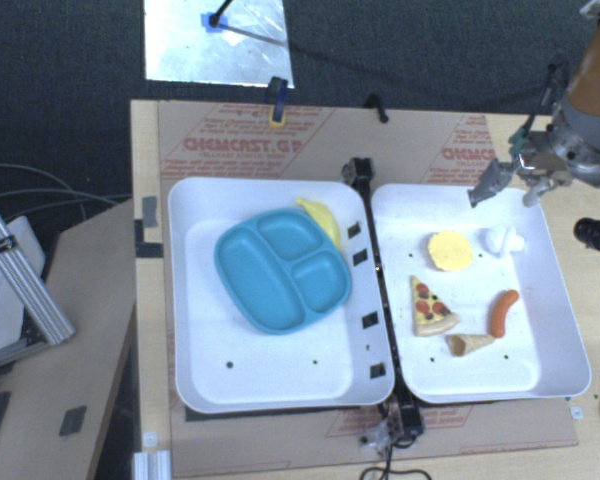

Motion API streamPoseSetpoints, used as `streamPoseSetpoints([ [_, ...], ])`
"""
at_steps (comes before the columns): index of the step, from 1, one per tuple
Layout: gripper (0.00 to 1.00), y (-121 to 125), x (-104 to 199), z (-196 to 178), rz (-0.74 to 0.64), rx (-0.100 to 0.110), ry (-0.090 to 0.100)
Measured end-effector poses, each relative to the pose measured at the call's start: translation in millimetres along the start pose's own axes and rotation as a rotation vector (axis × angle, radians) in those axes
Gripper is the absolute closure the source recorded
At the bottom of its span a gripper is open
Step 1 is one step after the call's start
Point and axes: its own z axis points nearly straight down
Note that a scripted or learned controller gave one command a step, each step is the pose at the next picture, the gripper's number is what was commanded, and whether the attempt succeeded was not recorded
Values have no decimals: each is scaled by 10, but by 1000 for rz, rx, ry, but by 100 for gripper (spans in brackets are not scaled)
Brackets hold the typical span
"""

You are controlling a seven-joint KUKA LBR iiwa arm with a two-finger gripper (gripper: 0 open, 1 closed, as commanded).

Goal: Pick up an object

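Two white bins are sitting side by side — the gripper point(508, 189), fingers spread and holding nothing, is hovering over the right bin's point(555, 368) far edge, with a yellow disc point(450, 251), pizza slice point(430, 308) and sausage point(503, 313) lying below it.

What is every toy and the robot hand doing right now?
gripper: open, holding nothing, above right bin's far edge
blue plate: flat in left bin
banana: tucked behind plate
yellow disc: flat, right bin
pizza slice: flat
sausage: lying free
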Motion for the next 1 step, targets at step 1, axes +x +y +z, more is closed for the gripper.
streamPoseSetpoints([
  [1, 0, 195, -364, 1637, 4, 11, 1],
])
